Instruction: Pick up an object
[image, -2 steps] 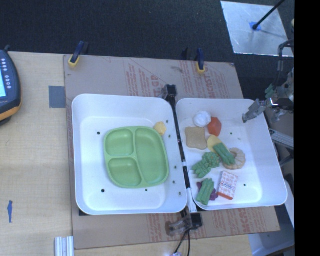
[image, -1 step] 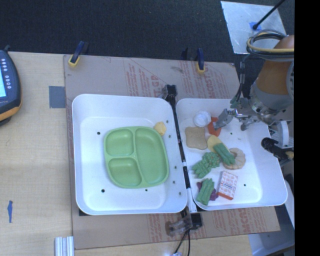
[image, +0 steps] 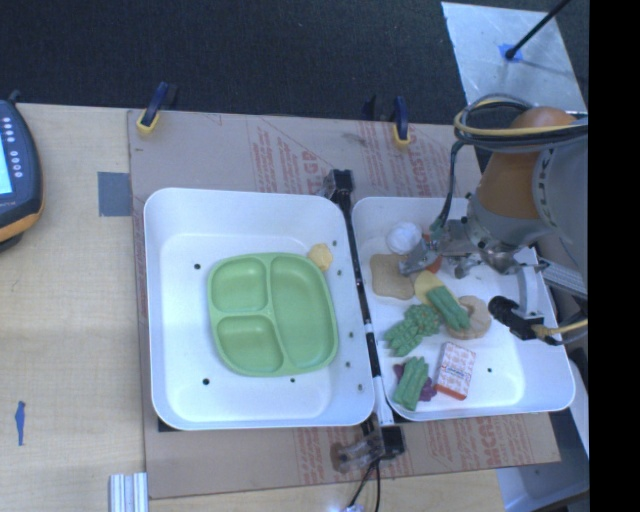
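The right bin (image: 520, 385) holds several toy foods: a white round piece (image: 404, 237), a tan flat slice (image: 390, 277), a green cucumber-like piece (image: 449, 306) lying on a tan round slice (image: 474, 322), a green leafy piece (image: 413, 327), a green bundle (image: 411, 381) and a red-and-white carton (image: 455, 371). My gripper (image: 428, 257) hangs low over the bin's back part, just right of the white round piece and above the tan flat slice. A small orange-red thing shows close by its fingertips; whether it is gripped is unclear.
The left bin (image: 175, 300) holds a green divided plate (image: 272, 312) and a small yellow piece (image: 320, 256) at the plate's far right corner. Black clips (image: 341, 184) join the bins at the middle. A handheld pendant (image: 15, 170) lies at the far left of the bench.
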